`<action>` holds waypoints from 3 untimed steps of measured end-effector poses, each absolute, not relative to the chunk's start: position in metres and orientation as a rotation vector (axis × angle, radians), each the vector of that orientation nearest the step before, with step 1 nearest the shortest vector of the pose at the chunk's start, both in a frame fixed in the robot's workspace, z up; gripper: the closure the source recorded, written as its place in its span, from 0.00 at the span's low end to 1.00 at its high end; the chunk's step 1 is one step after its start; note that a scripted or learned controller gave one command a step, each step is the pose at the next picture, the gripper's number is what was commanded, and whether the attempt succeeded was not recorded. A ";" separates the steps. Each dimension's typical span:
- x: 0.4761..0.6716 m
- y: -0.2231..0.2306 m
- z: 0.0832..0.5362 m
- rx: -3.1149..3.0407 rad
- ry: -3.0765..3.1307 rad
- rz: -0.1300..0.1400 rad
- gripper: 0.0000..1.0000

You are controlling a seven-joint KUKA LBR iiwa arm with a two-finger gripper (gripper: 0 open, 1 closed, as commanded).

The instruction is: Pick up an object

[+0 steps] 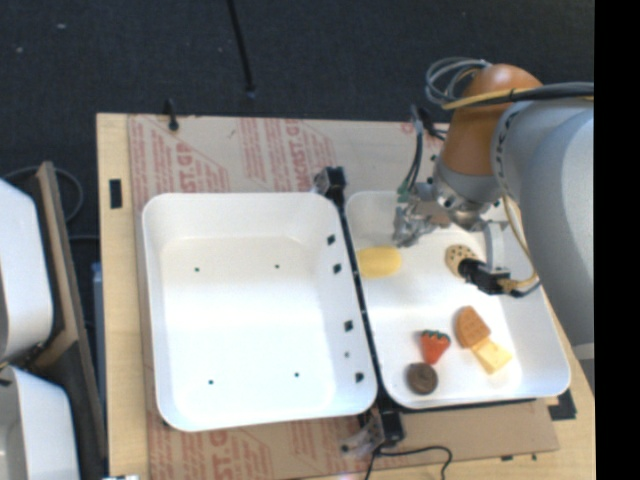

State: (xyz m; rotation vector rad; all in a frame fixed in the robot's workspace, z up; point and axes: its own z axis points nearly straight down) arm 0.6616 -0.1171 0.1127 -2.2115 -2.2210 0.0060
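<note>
- I read this as the approach step: my gripper (408, 230) hangs low in the right bin (545, 353), just above and beside the yellow lemon (379, 262).
- I cannot tell how the gripper is set; nothing shows held in it.
- Next I judge it needs a small shift onto the lemon, a drop, then a close.
- Elsewhere in that bin: a spotted piece (459, 258), a strawberry (434, 346), a brown round piece (421, 378), a bread slice (472, 326) touching a cheese wedge (492, 355).
- The left bin (160, 268) sits alongside on the desk (125, 298), over printed cardboard (230, 153); dark floor (120, 38) beyond.

Fixed overhead slant onto both bins (250, 208)
</note>
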 end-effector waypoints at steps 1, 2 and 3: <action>0.587 -0.134 0.100 -2.224 -2.216 0.003 1.00; 0.599 -0.140 0.101 -2.231 -2.213 -0.001 1.00; 0.606 -0.120 0.101 -2.221 -2.223 -0.001 1.00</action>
